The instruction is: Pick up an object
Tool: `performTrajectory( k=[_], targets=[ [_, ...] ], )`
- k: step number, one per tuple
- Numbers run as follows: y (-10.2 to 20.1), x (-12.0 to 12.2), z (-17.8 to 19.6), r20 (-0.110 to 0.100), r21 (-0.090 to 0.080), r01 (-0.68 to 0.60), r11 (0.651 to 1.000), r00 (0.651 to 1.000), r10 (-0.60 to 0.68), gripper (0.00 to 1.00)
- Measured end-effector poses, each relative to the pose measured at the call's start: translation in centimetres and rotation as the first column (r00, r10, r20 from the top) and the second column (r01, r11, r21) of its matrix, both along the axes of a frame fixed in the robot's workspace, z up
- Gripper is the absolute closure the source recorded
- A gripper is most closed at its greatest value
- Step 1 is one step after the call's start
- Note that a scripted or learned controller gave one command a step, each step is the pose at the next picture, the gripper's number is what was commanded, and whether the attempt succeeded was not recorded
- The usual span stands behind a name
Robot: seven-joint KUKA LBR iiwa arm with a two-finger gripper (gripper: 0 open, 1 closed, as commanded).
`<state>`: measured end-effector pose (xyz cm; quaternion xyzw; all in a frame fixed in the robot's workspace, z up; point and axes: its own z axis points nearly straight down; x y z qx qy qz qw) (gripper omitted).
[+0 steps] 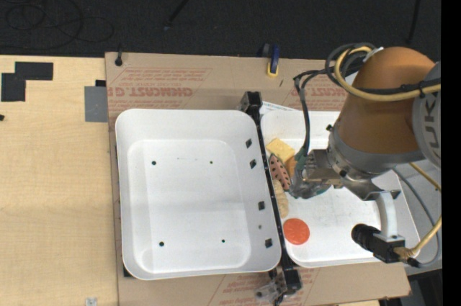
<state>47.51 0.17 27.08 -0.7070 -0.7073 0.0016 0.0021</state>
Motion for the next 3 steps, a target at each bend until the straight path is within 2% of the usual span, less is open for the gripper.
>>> performTrajectory(
  k=[1, 2, 3],
  targets=[
    [-4.3, 0.0, -6.1, -0.002, 0.000, 0.003, 1.000, 1.000, -0.003, 1.00],
    [-1.7, 7.4, 2.1, 0.011, -0.002, -0.003, 1.000, 1.000, 0.003, 1.00],
    [5.1, 6.9, 9.7, 0.006, -0.001, -0.003, 1.000, 1.000, 0.003, 1.00]
  ],
)
